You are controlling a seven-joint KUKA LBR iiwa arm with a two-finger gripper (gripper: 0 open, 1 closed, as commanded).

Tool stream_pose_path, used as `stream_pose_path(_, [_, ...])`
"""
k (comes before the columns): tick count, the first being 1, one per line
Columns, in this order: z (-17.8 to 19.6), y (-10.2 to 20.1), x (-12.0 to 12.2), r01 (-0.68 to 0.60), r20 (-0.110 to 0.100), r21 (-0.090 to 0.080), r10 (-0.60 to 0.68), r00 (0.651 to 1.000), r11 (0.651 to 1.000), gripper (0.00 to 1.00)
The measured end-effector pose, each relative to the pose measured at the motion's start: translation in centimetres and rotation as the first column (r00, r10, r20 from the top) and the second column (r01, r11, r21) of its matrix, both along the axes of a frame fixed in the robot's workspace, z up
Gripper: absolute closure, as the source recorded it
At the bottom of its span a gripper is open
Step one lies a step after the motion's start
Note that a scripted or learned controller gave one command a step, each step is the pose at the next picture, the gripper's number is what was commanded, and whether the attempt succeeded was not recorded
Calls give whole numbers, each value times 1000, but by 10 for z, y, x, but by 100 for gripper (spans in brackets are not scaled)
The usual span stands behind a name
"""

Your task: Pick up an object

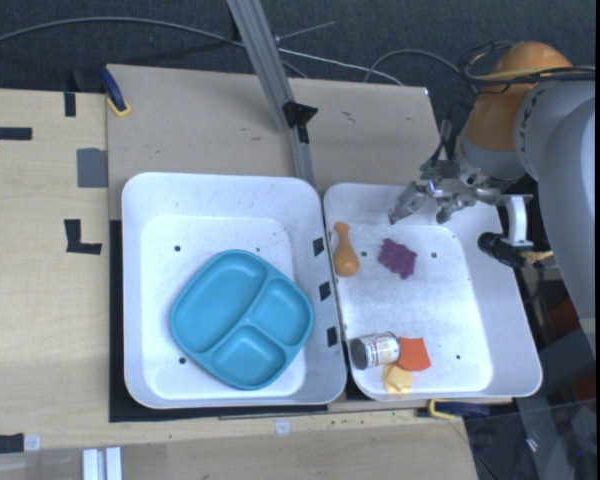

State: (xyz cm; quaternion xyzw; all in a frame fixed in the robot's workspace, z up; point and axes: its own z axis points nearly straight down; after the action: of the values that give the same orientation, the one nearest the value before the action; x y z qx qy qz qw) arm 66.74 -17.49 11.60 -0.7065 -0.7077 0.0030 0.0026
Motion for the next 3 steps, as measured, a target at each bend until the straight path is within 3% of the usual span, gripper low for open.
stream_pose_path(1, [-28, 0, -1, 0, 0, -2, 0, 1000, 1000, 0])
stream_pose_path(2, [-18, 1, -1, -2, 1, -2, 2, 1000, 1000, 100])
stream_pose_path(3, [46, 3, 3, 0, 14, -1, 0, 1000, 1000, 100])
